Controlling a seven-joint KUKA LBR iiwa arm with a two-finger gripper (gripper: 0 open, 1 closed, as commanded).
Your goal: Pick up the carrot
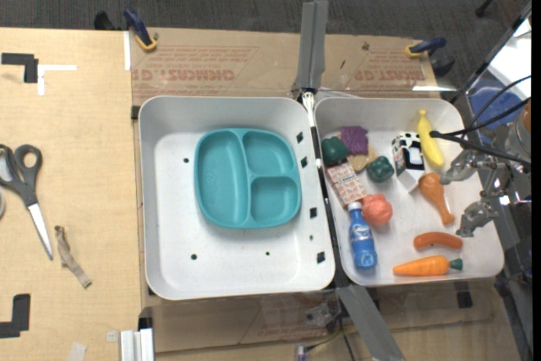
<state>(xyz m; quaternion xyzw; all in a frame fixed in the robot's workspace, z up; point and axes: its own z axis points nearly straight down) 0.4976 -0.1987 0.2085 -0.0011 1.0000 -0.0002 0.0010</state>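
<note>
We find the carrot (423, 267) lying on its side at the near edge of the right bin (397, 116), green stem end pointing right, with a small orange sausage-shaped piece (438, 241) just beyond it and a blue bottle (361, 239) to its left. We judge it a light, rigid, smooth toy, apt to roll or slip, best taken across its thicker middle. The gripper (471, 194) hovers to the right and beyond it, jaws spread and holding nothing.

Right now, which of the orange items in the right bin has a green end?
The carrot, lying along the bin's near edge; the orange sausage-shaped piece and drumstick above it lack green.
</note>
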